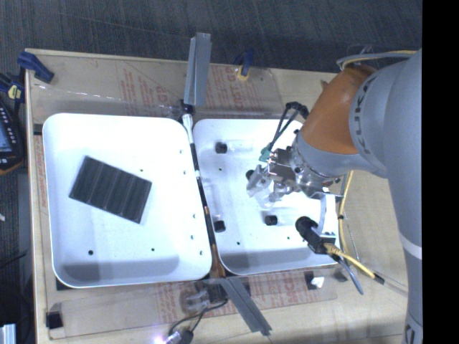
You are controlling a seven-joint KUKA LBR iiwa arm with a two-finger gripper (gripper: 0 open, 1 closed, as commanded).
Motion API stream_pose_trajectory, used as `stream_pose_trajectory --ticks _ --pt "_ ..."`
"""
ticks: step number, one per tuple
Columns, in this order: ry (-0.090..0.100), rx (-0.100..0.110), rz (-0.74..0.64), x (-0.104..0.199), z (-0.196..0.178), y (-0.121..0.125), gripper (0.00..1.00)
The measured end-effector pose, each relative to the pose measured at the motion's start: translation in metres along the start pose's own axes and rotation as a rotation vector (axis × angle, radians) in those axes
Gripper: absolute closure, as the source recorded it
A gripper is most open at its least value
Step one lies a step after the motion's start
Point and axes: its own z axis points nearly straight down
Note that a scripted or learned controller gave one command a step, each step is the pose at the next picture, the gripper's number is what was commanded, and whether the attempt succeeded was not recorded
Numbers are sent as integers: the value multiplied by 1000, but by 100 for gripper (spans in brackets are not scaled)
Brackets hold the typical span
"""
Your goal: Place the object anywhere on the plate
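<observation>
Jaws (262, 185) hung over the right bin (237, 256); their opening could not be determined. At 9 o'clock, the dark ribbed plate (111, 188) lay flat in the left bin (64, 131). Both bins rested on a pale wooden worktop (107, 74) over dark flooring (215, 6).

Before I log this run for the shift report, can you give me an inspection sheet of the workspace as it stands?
Surface: wooden bench bearing two shallow white bins, left bin and right bin.
Job's things: dark ribbed plate lying tilted in the left bin; the object to place cannot be made out.
Clutter: small dark bits scattered in the right bin.
Grippers: gripper over the right bin; whether it holds anything cannot be told.
Cables: black cable looping by the wrist; yellow-tipped cable at the right bin's edge.
Surroundings: blue clamps on the bench's far edge; dark floor beyond.
</observation>
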Motion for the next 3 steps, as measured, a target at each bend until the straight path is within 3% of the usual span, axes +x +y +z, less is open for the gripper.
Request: stream_pose_trajectory --ticks 1,2,3 --pt "-3 -3 -219 79 17 44 100" --pt "-4 0 -285 162 18 -41 100" --pt "-3 -2 -238 261 -21 -105 100"
